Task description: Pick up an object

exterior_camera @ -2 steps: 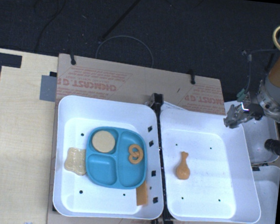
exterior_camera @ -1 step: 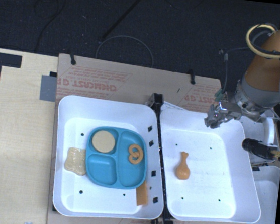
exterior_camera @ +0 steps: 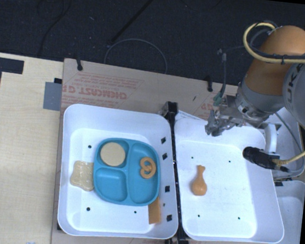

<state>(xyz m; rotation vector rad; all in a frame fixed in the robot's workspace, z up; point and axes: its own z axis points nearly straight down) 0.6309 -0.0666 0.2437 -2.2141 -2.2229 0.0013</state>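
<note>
Orange drumstick (exterior_camera: 198, 181) lies in right bin (exterior_camera: 262, 220), well below jaws (exterior_camera: 215, 129).

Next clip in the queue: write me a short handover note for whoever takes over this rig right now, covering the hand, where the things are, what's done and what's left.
Hand: above the back edge of the right bin, nothing seen in it; whether it is open or shut cannot be told.
Right bin: one orange drumstick-shaped toy lying near its middle, apart from the hand.
Left bin: blue divided plate holding a round tan disc and a pretzel; a pale bread-like piece at the plate's left, a brown strip at its lower right.
Done: nothing picked up.
Left: grasp and lift an object; the drumstick toy looks nearest.
</note>
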